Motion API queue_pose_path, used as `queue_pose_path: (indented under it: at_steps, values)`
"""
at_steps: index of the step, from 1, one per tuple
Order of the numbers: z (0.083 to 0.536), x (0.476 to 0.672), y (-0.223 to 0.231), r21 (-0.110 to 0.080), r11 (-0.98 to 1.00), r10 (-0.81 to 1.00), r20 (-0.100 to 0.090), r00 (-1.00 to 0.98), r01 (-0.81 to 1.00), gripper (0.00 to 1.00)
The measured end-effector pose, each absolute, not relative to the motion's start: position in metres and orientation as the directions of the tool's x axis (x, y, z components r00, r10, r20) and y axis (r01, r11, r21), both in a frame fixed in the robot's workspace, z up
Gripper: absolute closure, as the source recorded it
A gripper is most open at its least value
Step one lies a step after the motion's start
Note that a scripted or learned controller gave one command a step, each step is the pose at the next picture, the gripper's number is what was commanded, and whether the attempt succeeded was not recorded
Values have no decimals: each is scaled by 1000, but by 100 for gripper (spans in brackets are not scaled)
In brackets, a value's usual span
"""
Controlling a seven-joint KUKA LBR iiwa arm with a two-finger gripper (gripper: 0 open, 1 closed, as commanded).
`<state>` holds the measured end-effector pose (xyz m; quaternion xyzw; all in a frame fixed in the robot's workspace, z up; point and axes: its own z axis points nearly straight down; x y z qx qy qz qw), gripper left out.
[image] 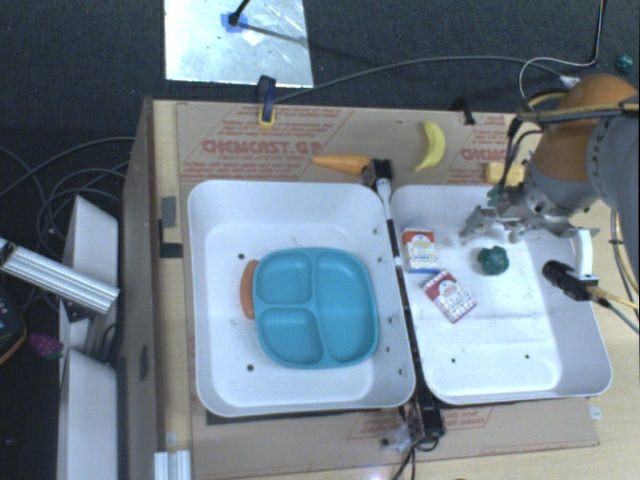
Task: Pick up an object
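Note:
My gripper hangs over the back right part of the right bin, its fingers spread open with nothing between them. Just in front of it a small dark green lump lies on the bin floor, apart from the fingers. Toward the bin's left side lie two small red and white packets, one against the left wall and one a little nearer the front.
The left bin holds a blue divided plate with an orange-brown sausage-like piece at its left edge. Behind the bins, a banana and a carrot lie on the cardboard.

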<state>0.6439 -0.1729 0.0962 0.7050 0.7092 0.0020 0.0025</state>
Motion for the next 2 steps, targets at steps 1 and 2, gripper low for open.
queue_pose_path:
  at_steps: [1,2]
  values:
    - [84,613,-177,1,1,1000,-1,-1,1000,0]
    - [95,614,-177,4,2,1000,-1,-2,1000,100]
